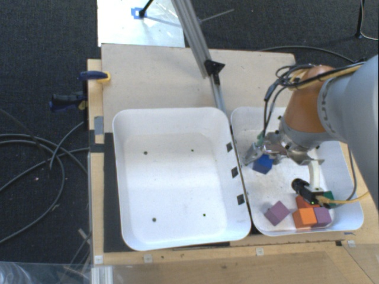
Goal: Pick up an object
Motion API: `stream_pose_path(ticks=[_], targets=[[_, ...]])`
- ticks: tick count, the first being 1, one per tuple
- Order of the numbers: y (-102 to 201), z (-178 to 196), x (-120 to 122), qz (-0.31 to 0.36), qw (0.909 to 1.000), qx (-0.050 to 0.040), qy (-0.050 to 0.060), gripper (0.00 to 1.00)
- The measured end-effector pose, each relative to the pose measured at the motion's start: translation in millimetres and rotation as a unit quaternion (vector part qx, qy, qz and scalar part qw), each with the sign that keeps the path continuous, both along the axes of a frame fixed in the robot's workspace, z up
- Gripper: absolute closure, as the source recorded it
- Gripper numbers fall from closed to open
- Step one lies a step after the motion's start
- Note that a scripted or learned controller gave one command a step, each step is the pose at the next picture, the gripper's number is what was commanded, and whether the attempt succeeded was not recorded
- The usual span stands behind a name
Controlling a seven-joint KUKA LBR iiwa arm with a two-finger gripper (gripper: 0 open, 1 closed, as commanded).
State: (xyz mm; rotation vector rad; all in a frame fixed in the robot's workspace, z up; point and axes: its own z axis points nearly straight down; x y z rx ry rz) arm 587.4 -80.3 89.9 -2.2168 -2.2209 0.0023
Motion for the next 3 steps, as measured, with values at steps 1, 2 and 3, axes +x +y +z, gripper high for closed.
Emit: stream_pose_path(ticks=[1, 2, 3], targets=[[-2, 1, 10, 0.001, 1.0, -0.001, -0.003, 0.0], [-2, 0, 0, 0.0, 1.0, -0.0008, -0.002, 0.0], [-2, 1, 0, 0.0, 1.0, -0.0007, -0.002, 0.0]])
